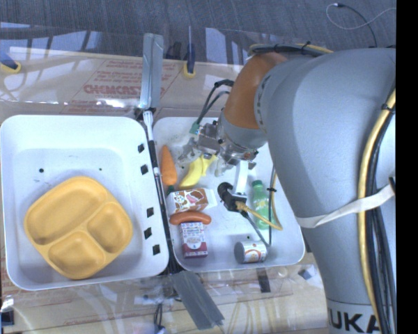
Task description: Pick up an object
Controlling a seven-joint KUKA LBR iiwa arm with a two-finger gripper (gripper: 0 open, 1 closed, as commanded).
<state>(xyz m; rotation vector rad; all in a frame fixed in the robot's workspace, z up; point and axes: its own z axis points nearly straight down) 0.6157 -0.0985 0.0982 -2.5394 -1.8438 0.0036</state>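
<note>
Two bins below me; my gripper (210,147) hangs over the upper part of the right bin (287,252), near frame centre. Can't tell how far my fingers are apart, or if anything's between them. Banana (197,171) lies just below-left of the gripper, long axis slanted, upper end toward the gripper, lower end pointing down-left. Carrot (168,166) just left of it, running approx. top to bottom along the bin's left wall. Below: small box (188,201), sausage (190,218), carton (194,241). Green bottle (258,202) to lower right, can (251,251) near the bottom edge. Left bin (14,138) holds a yellow divided tray (77,226), lower left of frame.
</note>
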